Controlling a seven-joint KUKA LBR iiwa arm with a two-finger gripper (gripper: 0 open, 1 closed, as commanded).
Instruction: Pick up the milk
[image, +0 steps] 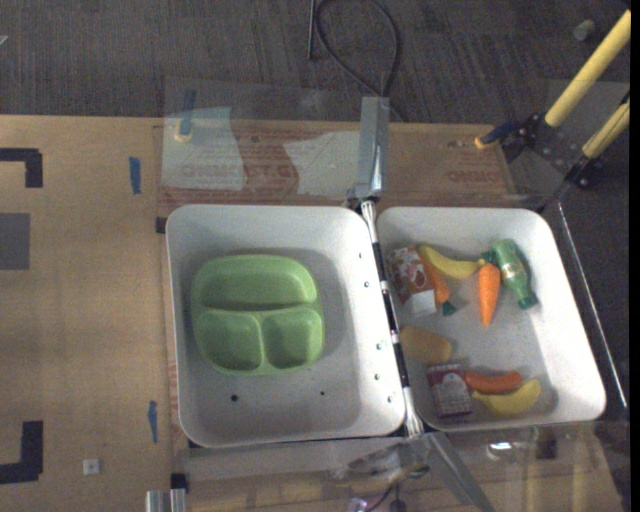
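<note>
Milk carton (410, 272) lies flat against the right bin's (570, 330) left wall near the far corner, crowded by a banana (447, 264), so approach room looks tight. Whether my gripper is spread or closed, I cannot tell.

**One fixed camera, high over the bench**

We look down from a single camera mounted above the bench (80, 300), tilted at a slant rather than straight down. Its frame takes in both white bins at once: the left bin (190, 400) sits near the centre and the right bin (570, 330) reaches close to the right side. The far edge of the bench lies toward the top, and beyond it we see a strip of dark carpet (150, 50). The near edge of the bins falls close to the bottom border. We stand far enough back that objects in the bins appear small, though their colours and outlines read clearly.
</note>
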